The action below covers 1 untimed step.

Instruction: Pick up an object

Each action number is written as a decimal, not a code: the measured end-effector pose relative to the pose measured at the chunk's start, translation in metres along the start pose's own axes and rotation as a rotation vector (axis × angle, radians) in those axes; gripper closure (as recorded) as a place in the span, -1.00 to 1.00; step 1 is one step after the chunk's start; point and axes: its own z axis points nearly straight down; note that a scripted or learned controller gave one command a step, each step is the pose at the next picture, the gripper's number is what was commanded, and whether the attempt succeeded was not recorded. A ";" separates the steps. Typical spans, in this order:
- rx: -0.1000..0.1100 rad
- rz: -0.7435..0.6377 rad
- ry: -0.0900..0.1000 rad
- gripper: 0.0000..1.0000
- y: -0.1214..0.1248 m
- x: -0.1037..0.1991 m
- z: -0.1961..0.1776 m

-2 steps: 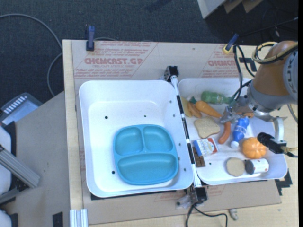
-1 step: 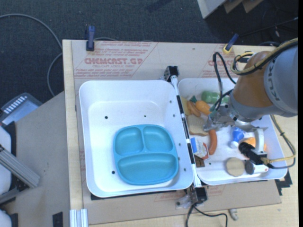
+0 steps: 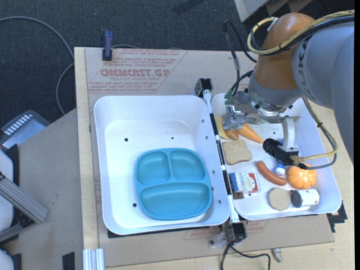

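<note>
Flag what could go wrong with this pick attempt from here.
1. The gripper sits low at the right bin's far left corner, by the carrot and the bin wall; the fingers could catch the wall or pinch the carrot off-centre.
2. Items lie crowded: the bread, sausage and orange are close together, so a descent could nudge neighbours.
3. The cable hangs over the items and may snag.

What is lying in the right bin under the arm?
In the right bin: a carrot, bread slice, sausage, orange fruit, small packet, round biscuit. The claw and arm cover the bin's far part.
</note>
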 end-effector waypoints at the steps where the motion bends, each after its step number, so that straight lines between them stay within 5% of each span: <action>1: 0.007 0.005 -0.003 1.00 0.006 -0.086 0.088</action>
